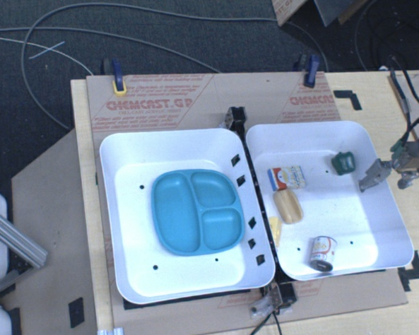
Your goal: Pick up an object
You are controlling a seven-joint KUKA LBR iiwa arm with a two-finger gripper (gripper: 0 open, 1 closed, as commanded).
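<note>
Red "CHEMCAST GP" print readable on the brown board [152,103] under both bins; small carton [286,177] label too blurred to read. Gripper [388,173] low at right bin's [382,209] right rim, finger state cannot tell. Carton, bread-like roll [289,206], can [321,253], green object [344,163] in right bin; blue divided plate [197,211] mid left bin [128,225].

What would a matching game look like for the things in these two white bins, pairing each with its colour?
Things:
1. divided plate
2. small block
3. bread roll
4. can

Colours:
A. tan
B. silver with red and white label
C. light blue
D. dark green

Pairs: 1-C, 2-D, 3-A, 4-B.

The plate lies in the left bin; the other three lie in the right bin.
</note>
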